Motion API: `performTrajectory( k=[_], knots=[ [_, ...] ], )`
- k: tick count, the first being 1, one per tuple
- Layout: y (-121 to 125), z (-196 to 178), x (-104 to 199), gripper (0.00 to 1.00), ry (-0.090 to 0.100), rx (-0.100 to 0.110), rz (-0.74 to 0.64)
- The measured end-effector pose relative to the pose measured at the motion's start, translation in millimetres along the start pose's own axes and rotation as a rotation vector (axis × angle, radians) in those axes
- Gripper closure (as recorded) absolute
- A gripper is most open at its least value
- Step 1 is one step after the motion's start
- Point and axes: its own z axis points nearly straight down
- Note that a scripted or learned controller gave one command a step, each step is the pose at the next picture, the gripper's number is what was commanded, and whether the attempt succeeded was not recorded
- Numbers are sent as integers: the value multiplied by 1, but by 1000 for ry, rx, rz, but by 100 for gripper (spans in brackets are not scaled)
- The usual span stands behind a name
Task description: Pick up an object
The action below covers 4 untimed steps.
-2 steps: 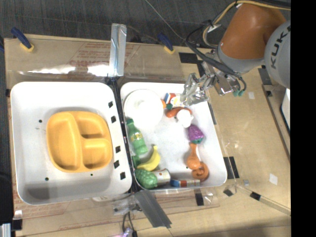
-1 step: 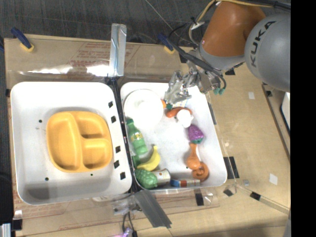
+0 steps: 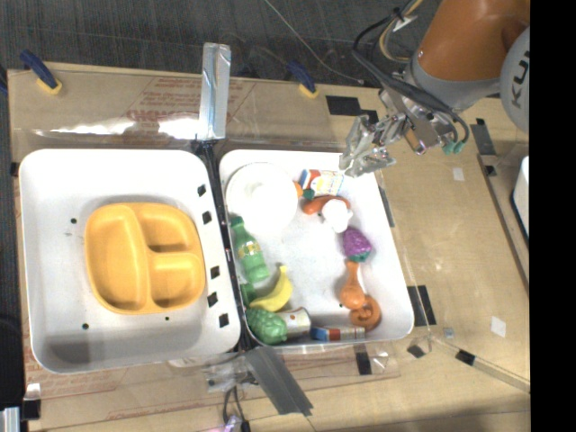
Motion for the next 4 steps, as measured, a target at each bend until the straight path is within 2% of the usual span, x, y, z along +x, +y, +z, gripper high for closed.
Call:
performTrajectory(
  k=[1,2,3,4],
  knots=[
    [85,61,32,100,6,-7,-108],
    [-4,-48,-17,100,-3,3,-154],
    [-25,-26,-9,100,5,-6,-315],
    [55,51,-27,100,5,-9,-493]
  ],
)
